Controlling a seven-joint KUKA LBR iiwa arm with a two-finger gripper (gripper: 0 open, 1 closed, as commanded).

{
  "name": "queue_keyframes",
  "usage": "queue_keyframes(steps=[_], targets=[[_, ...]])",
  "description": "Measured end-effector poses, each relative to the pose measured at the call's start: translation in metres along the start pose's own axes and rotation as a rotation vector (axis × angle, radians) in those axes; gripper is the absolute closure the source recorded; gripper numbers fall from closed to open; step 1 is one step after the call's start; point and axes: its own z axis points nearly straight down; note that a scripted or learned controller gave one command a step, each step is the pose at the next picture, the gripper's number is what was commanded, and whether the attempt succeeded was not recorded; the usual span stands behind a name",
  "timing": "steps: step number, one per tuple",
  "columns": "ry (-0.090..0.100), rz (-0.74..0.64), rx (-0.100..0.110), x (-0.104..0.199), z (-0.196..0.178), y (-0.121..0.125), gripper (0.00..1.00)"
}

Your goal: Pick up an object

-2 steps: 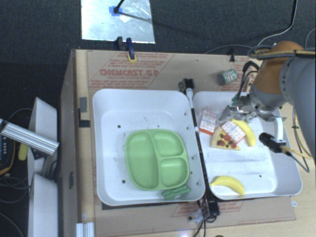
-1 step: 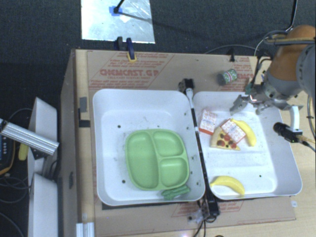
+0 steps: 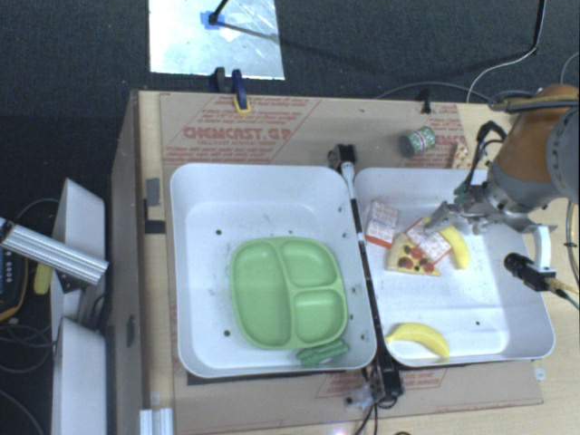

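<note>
So I'm working over the table [image 3: 272,120], the one with the cardboard sheet on top, and it's carrying two white bins side by side. The left bin [image 3: 208,198] is holding a big green divided plate [image 3: 288,292] with something small and green [image 3: 319,352] tucked at its near edge. Not bothering with that side.

The right bin [image 3: 507,320] is where I'm reaching in from the right. My jaws [image 3: 453,216] are hanging low over the middle of it, just beside the cluster of small stuff, and honestly I cannot tell whether they're spread or pressed together from this angle, so I'm not claiming a grip on anything.

Candidates, big to small: the pizza slice toy [image 3: 415,256], a banana [image 3: 419,338] lying alone near the near wall, a second small banana [image 3: 457,246] touching the pizza's right side, and a red-and-white packet [image 3: 381,223] to the left.

My take: the small banana is the closest pick. I'm aiming to come straight down across its narrow width, staying off the pizza so I'm not dragging both.
</note>
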Motion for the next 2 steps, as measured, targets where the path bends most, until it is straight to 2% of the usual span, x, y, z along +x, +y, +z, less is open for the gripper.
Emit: queue_keyframes(steps=[1,2], targets=[[0.000,0.000,0.006,-0.002,-0.019,-0.013,0.00],[0.004,-0.001,-0.004,-0.006,0.004,-0.020,0.00]])
